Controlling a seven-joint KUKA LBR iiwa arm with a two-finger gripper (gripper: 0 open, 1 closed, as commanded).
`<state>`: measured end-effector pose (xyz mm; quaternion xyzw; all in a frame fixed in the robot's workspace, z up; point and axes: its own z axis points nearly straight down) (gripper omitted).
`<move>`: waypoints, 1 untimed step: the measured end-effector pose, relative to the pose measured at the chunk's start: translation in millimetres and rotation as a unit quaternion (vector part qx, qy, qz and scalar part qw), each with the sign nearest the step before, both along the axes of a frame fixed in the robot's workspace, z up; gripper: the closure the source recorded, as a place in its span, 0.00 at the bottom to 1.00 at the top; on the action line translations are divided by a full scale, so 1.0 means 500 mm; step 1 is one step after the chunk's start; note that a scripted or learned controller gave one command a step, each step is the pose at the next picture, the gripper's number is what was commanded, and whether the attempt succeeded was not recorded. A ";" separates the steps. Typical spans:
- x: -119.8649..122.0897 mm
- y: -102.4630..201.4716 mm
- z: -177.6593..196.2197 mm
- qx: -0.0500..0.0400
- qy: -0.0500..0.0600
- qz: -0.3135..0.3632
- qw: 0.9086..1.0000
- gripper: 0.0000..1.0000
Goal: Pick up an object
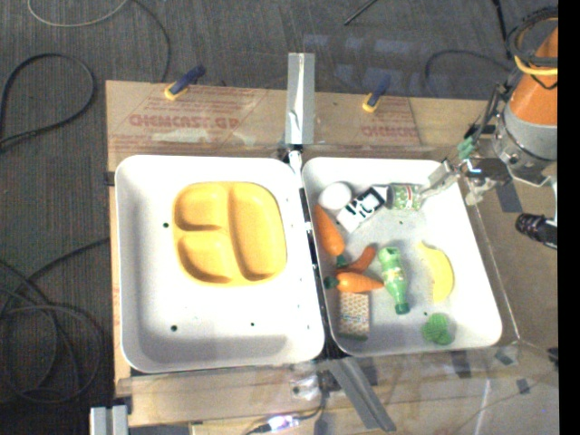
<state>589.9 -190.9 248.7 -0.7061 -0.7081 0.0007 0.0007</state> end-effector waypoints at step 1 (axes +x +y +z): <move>0.036 -0.011 -0.268 -0.001 0.001 -0.014 1.000 0.00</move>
